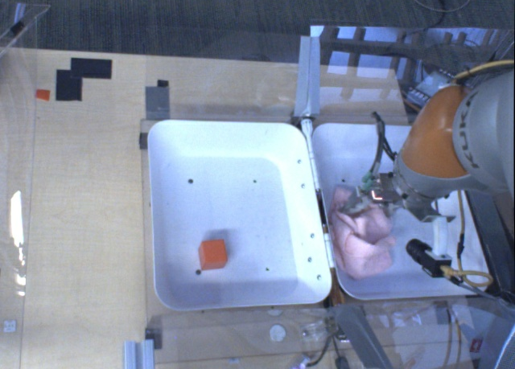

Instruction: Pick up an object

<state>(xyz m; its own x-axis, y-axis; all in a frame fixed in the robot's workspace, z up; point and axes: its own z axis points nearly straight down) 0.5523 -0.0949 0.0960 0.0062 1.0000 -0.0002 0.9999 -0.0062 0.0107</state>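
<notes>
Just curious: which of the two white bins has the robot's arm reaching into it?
The right bin, holding a pink soft thing; the left bin has an orange block.

Gripper [364,198] over pink soft object [362,240] in right bin [346,138]: fingertips blurred, contact impossible to tell. Arm [459,146] covers bin's right wall, runs off frame's right edge. Pink object's upper right part hidden under wrist.

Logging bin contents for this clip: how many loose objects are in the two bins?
2: an orange block in the left bin, a pink soft lump in the right bin. The arm may hide more.
</notes>
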